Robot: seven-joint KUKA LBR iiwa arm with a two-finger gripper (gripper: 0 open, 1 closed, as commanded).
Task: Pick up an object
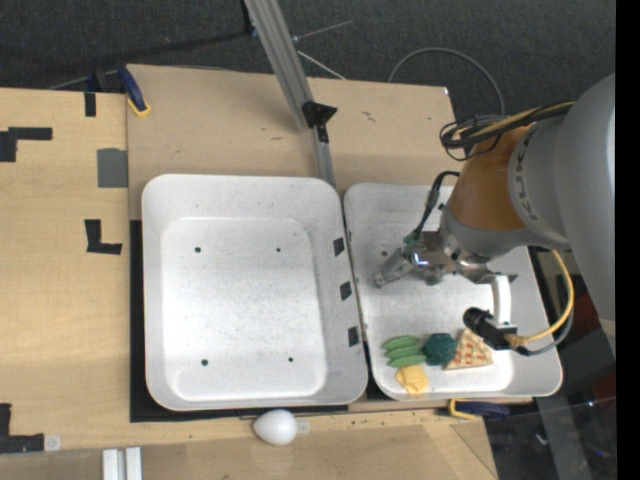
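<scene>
Two shallow white bins sit side by side on the bench; taking the right bin [520,373] as landmark. The arm [545,183], grey w/ orange band, comes in from the right & hangs over that bin's middle, wrist covering much of its upper right part. The gripper [392,271] is low over the bin floor, roughly centre-left, near the wall shared w/ the left bin [240,298]; its fingers look slightly spread w/ nothing between them, though they're small & blurry so not certain. Pickable objs are all bunched along the right bin's near edge, well apart from the gripper: a green pea-pod-like toy [402,348], a dark green broccoli-like lump [438,347] just beside it, a yellow piece [412,377] touching below the pod, & a pizza-slice toy [469,353] to the right of the broccoli. A black cable fitting [481,323] w/ a yellow cable [560,308] hangs off the wrist just above the pizza slice, crowding that corner. Outside the bin, a white egg-shaped obj [275,427] lies on the bench beyond the left bin's near edge. A metal pole [285,53] slants in from the top, ending near where the two bins meet at the far side.
</scene>
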